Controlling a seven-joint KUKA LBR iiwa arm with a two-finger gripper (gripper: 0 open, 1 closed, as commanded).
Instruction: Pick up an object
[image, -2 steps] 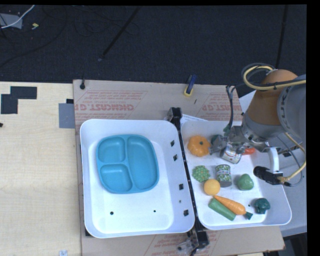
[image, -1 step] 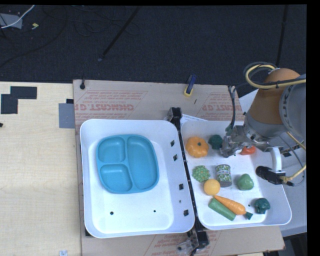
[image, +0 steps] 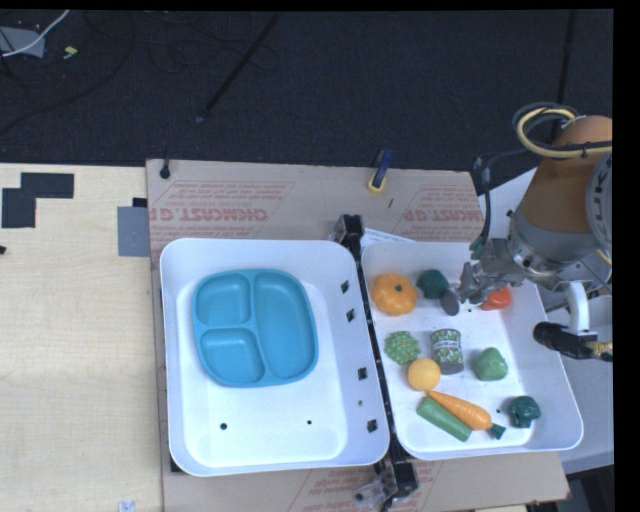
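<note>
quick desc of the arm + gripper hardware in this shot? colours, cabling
The arm is a rounded grey body with a broad orange band above the wrist. A looped cable, yellowish with a dark strand, sits on top of the band. Below it, the gripper is a compact metallic grey assembly with dark fittings. No legible markings at this resolution.

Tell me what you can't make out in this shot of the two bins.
- End effector, camera view: too small and dark to tell whether it is open or shut.
- Red object: partly covered by the end effector, so its kind is unclear.
- Can: label too small to read.
- Arm: cut off by the right edge.
</note>
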